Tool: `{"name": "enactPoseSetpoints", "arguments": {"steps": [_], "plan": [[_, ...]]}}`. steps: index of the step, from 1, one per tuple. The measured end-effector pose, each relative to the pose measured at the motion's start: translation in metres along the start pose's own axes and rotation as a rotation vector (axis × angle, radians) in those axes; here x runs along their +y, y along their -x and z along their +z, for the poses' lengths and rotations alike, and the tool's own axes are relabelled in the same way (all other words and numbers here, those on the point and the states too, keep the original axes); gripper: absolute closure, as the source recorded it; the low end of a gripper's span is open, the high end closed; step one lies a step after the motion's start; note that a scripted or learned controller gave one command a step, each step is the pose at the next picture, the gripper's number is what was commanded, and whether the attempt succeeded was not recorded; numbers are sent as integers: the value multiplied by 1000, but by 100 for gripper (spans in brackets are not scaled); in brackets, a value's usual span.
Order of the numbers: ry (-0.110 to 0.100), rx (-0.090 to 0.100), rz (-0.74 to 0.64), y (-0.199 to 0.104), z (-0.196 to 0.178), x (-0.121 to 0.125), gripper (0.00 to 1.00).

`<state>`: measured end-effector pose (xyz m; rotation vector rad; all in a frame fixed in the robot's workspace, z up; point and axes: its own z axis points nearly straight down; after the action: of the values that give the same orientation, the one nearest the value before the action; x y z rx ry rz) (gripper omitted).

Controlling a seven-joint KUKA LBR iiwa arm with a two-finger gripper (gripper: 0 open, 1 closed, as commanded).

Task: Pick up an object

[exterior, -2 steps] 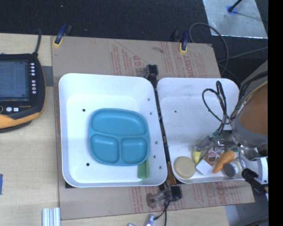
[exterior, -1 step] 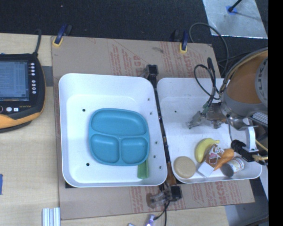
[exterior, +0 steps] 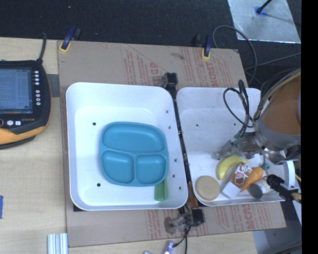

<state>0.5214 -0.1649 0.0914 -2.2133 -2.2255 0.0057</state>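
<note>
My gripper (exterior: 237, 146) hangs low in the right bin (exterior: 201, 110), near its right side, just above a yellow banana (exterior: 228, 165). Close by lie a round tan disc (exterior: 206, 188), an orange carrot (exterior: 252, 176), a small white and red packet (exterior: 240, 174) and a dark grey piece (exterior: 256, 192). I see nothing held in the gripper. The arm's grey and orange body (exterior: 280, 110) hides the bin's right edge.
The left bin (exterior: 85, 102) holds a blue divided plate (exterior: 133, 153) and a green block (exterior: 160, 191) at its front right. A tablet controller (exterior: 13, 97) lies on the bench to the left. Black cables (exterior: 238, 102) loop over the right bin.
</note>
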Motion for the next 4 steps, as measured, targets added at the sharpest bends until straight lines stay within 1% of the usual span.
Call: {"name": "enactPoseSetpoints", "arguments": {"steps": [1, 2, 3, 4], "plan": [[3, 1, 2, 14, -1, 85, 0], [4, 0, 3, 12, -104, 30, 0], [0, 0, 0, -24, -4, -10, 0], [2, 0, -2, -70, 0, -16, 0]]}}
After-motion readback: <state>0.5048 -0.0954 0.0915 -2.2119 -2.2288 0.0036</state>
